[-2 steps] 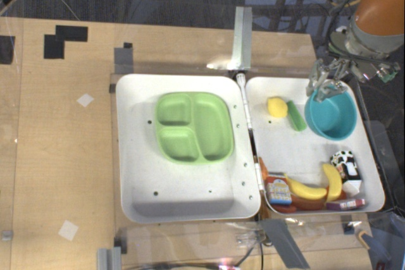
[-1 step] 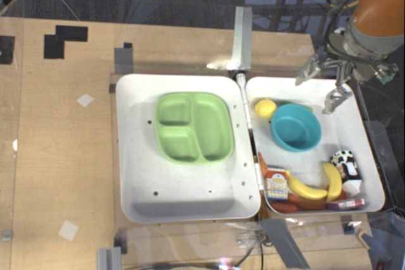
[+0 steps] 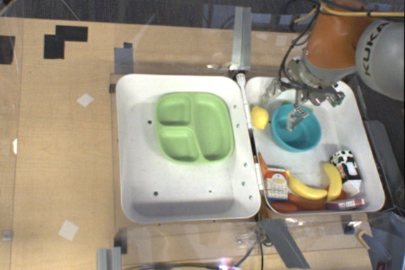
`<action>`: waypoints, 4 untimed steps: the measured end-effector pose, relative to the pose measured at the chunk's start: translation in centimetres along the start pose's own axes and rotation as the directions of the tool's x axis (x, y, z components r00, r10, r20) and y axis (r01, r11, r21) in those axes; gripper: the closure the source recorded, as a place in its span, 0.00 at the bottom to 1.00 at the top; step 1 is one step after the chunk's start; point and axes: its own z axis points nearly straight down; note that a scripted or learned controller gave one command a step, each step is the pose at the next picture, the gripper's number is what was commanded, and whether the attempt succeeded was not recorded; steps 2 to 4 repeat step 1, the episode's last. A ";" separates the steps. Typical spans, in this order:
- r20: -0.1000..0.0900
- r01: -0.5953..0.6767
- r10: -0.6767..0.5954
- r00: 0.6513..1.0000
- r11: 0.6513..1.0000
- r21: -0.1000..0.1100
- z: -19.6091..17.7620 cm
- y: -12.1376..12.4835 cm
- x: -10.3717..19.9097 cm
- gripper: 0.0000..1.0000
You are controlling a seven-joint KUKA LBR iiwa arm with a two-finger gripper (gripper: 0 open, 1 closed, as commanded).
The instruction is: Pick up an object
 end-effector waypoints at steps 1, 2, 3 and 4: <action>-0.006 0.268 -0.268 0.963 0.963 -0.006 -4.7 -3.3 2.2 0.00; -0.006 0.268 -0.268 0.963 0.963 -0.006 -4.7 -3.3 2.2 0.00; -0.006 0.268 -0.268 0.963 0.963 -0.006 -4.7 -3.3 2.2 0.00; -0.006 0.268 -0.268 0.963 0.963 -0.006 -4.7 -3.3 2.2 0.00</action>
